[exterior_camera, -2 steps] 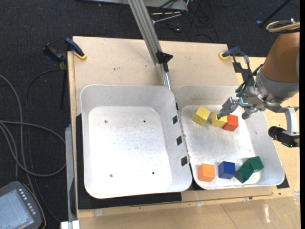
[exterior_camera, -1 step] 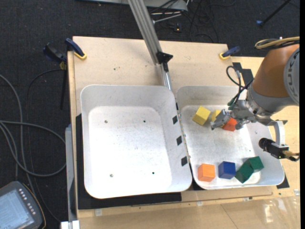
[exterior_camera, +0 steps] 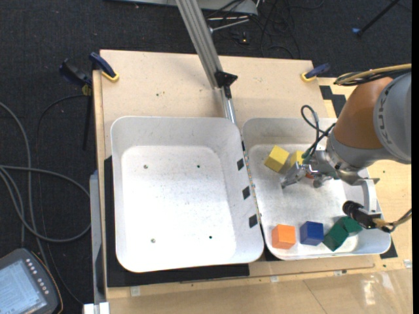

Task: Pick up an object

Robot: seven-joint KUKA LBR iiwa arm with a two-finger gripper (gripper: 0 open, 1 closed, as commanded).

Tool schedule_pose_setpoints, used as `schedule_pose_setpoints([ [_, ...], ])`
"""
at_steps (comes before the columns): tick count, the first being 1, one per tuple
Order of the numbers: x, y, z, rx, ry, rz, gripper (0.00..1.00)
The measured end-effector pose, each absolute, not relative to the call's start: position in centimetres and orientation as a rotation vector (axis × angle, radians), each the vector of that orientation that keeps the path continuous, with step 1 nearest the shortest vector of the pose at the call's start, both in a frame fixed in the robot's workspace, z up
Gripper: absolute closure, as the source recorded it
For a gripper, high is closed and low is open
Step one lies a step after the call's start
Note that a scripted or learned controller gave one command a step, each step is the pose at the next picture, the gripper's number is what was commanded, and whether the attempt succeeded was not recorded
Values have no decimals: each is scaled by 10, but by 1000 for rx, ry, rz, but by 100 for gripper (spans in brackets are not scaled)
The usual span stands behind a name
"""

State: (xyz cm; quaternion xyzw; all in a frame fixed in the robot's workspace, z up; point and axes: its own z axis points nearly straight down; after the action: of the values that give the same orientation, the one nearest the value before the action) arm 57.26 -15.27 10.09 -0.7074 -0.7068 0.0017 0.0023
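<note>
In the right bin [exterior_camera: 262,195], a yellow block [exterior_camera: 277,159] lies tilted near the back left. A smaller yellow piece [exterior_camera: 300,156] peeks out just behind the wrist, partly hidden. Along the bin's front edge sit an orange block [exterior_camera: 283,235], a blue block [exterior_camera: 312,233] and a green block [exterior_camera: 340,233]. My gripper [exterior_camera: 302,181] hangs over the bin's middle, just right of and in front of the yellow block. Its fingers [exterior_camera: 287,182] are open, with bare bin floor between them.
The left bin [exterior_camera: 124,175] lies beside the right one, their rims meeting near the middle of the bench. A slanted metal pole [exterior_camera: 200,34] comes down to the bins' back junction. Blue-and-yellow clamps [exterior_camera: 105,67] hold the board's back corners.
</note>
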Motion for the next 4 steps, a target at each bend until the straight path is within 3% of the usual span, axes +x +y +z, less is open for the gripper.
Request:
schedule_pose_setpoints([
  [1,574,-153,115,-2224,-2221,-1,100],
  [3,582,-155,232,-2223,-2230,-5,100],
  [4,582,-155,230,-2220,-2226,0,100],
])
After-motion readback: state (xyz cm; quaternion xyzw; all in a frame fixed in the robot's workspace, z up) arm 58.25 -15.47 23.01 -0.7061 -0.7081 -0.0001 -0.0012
